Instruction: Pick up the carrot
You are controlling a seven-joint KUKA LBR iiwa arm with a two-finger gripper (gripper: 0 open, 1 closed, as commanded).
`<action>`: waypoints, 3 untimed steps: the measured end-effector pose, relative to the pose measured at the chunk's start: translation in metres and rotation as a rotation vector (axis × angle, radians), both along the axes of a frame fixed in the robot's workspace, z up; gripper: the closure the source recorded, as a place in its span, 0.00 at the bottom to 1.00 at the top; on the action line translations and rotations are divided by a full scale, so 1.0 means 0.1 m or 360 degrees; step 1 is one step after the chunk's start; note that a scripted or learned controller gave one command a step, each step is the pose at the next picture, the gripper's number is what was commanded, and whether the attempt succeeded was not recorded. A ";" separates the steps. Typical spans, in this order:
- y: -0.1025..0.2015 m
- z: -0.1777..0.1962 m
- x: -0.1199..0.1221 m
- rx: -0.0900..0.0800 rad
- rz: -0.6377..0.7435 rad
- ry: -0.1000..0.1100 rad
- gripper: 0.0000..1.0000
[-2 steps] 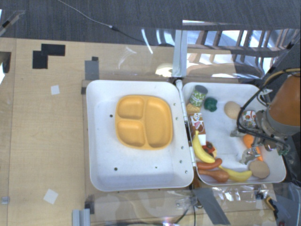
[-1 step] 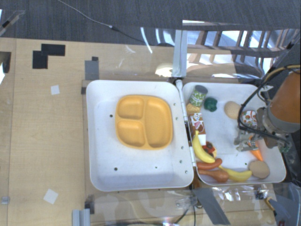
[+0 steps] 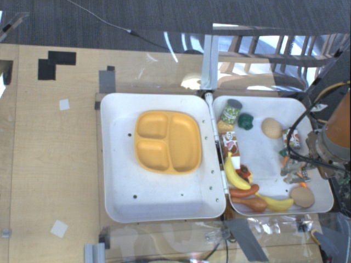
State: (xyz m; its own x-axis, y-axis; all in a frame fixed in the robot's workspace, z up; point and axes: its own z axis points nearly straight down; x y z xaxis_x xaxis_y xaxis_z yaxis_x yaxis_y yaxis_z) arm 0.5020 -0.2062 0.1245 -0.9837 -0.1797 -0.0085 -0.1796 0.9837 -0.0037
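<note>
Though I cannot tell whether the claw (image 3: 294,172) is open or closed, the carrot (image 3: 293,141) seemingly lies just beyond it, lengthwise toward the bin's (image 3: 258,100) far wall.

The counter (image 3: 49,163) is light wood. Two white bins sit on it side by side, touching. The left bin (image 3: 118,201) is bigger in the picture than the right bin (image 3: 263,152). Black squares (image 3: 55,63) are stuck on the counter at the far left corner. Small pale squares (image 3: 64,104) lie flat on the wood left of the bins.
</note>
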 end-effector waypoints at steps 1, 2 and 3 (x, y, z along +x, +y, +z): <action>0.87 0.77 0.24 0.0007 -0.0190 -0.0013 1.00; 0.17 0.15 0.34 0.0001 0.0215 0.0006 1.00; 0.02 -0.34 0.04 -0.0010 0.0816 -0.0011 1.00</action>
